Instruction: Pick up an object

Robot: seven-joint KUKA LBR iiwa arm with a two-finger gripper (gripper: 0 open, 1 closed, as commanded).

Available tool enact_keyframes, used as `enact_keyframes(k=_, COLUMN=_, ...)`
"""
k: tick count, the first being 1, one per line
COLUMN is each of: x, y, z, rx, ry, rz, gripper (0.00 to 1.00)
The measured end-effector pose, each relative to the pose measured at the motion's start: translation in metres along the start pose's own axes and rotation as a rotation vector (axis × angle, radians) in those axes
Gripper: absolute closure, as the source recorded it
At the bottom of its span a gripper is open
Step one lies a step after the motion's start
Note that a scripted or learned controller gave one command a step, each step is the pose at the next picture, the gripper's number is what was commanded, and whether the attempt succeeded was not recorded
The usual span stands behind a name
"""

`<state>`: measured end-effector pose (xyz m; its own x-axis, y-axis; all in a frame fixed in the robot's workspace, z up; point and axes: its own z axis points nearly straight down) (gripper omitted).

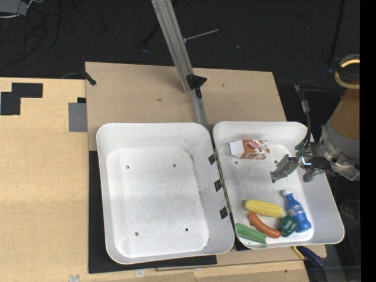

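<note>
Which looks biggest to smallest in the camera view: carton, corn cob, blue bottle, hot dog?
1. Carton, the widest and bulkiest.
2. Corn cob and hot dog: similar length, so I won't rank them; the hot dog is thinner.
3. Blue bottle, slightly shorter, though close.

bins [155,135]: white plastic, matt, faintly speckled
tabletop [41,175]: pale wood, smooth, matt
rail [175,43], upper middle: grey ribbed metal
corn cob [264,207]: glossy yellow plastic
bottle [295,210]: shiny blue plastic
</note>
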<state>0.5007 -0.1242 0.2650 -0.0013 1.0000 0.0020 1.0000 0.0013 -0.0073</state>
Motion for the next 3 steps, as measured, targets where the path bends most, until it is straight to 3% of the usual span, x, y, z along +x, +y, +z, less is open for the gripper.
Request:
enact_keyframes(k=1, x=-0.001, y=0.0, z=-0.002, rx=-0.005, ry=-0.001, rz=0.004, gripper=0.0)
enact_keyframes(k=3, x=-0.006, y=0.001, z=0.122, rx=0.003, ry=0.001, rz=0.003, gripper=0.0)
